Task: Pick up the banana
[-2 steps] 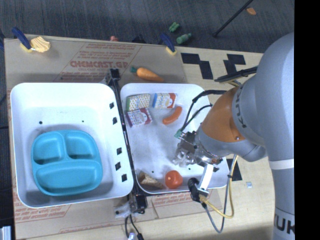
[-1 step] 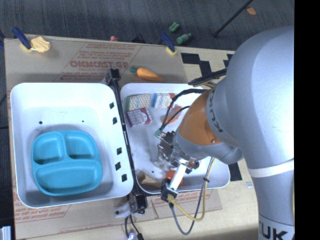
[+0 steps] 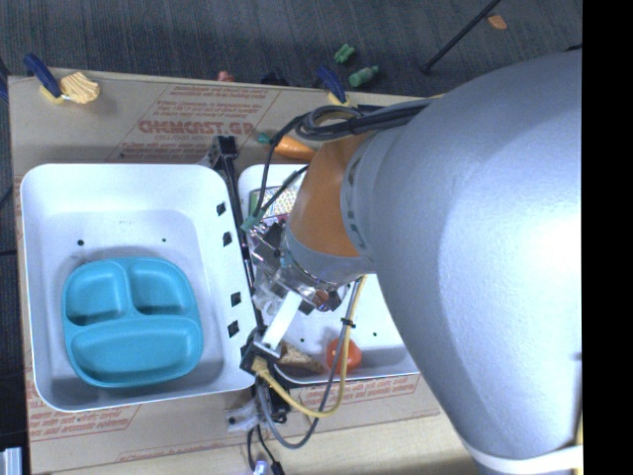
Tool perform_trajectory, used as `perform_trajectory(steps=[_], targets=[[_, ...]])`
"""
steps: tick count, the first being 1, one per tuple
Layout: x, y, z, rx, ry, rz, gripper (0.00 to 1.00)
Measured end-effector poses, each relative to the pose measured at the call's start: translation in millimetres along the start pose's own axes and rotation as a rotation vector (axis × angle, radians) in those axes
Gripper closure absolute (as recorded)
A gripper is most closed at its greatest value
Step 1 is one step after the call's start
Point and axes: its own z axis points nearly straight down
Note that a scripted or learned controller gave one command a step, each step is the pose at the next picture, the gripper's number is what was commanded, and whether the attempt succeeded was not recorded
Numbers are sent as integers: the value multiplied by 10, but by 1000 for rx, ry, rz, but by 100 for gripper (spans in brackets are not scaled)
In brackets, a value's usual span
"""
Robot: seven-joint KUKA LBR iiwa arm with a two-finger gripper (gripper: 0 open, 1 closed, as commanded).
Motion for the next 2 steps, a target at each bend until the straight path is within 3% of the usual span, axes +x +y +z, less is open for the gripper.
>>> perform_trajectory(steps=[1,2], targets=[[-14,9,3,0,-2,3,0],[-94,55,4,0,-3,-320,0]])
